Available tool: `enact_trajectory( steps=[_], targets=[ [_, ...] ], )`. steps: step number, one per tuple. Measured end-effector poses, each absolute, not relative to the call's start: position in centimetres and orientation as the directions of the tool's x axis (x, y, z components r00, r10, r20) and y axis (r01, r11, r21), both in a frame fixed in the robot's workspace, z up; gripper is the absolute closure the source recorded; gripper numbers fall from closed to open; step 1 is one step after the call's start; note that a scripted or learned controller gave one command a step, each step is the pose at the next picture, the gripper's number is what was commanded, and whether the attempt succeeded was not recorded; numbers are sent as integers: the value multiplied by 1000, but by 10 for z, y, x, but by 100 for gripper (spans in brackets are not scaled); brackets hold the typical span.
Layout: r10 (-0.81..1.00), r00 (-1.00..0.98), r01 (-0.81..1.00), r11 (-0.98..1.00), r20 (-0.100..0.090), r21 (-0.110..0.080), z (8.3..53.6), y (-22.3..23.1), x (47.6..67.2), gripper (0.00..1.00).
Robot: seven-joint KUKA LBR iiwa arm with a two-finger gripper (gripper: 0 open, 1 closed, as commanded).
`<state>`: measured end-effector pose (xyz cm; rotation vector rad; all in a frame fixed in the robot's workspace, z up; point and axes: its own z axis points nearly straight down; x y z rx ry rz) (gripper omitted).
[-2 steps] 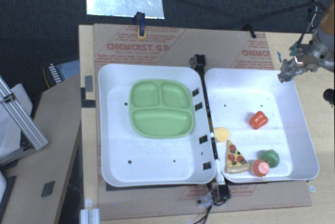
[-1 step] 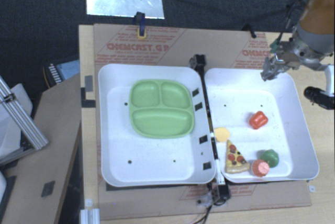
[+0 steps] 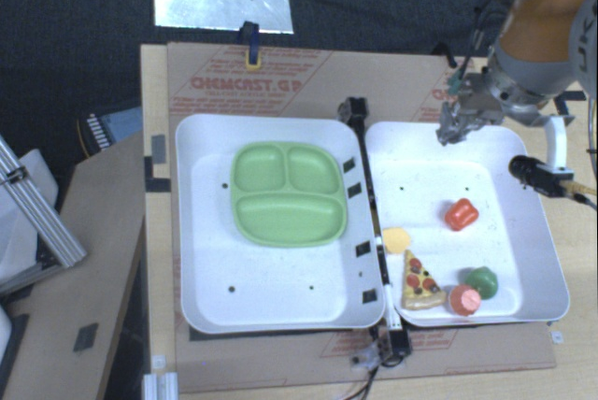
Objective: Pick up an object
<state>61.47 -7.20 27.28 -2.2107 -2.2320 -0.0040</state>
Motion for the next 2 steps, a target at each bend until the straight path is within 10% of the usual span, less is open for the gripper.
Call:
enact_trajectory(
  steps=[2],
  targets=[
    [1000, -8, 1000, 8, 2, 1, 250, 37, 600, 100]
  ],
)
